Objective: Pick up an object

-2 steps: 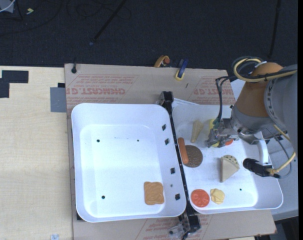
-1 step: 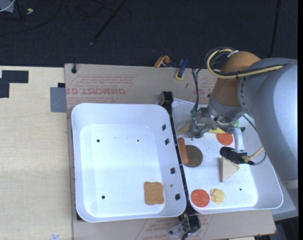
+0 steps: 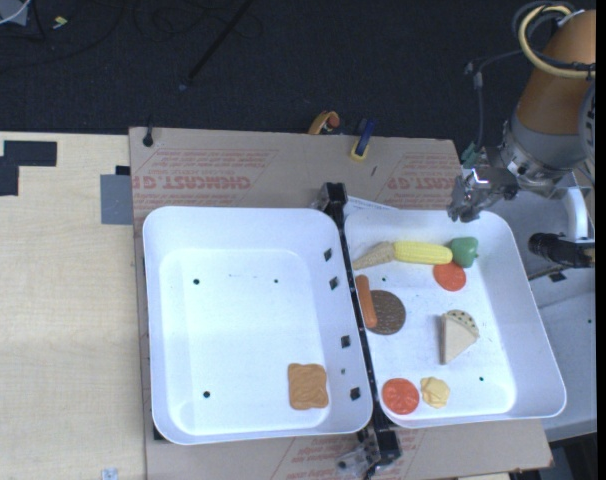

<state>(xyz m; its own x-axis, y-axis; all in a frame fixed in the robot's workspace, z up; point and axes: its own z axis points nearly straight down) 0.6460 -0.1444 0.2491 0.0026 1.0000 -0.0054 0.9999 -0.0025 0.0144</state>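
My gripper (image 3: 465, 203) hangs above the far right corner of the right bin (image 3: 528, 313), just beyond the green end of a yellow corn cob (image 3: 423, 253). A red tomato (image 3: 449, 277) lies next to the corn. Nothing shows between the fingers. Further items in the right bin: a brown round cookie (image 3: 387, 313), a hot dog (image 3: 366, 301), a sandwich wedge (image 3: 457, 335), a second red tomato (image 3: 400, 396) and a small yellow piece (image 3: 435, 392). The left bin (image 3: 183, 268) holds a tan toast-like piece (image 3: 307, 385).
A cone-shaped tan item (image 3: 374, 255) lies by the divider between the bins. Both bins rest on a cardboard sheet (image 3: 233, 173) with clamps (image 3: 325, 122) at its far edge. The arm's orange wrist (image 3: 560, 68) rises at the upper right.
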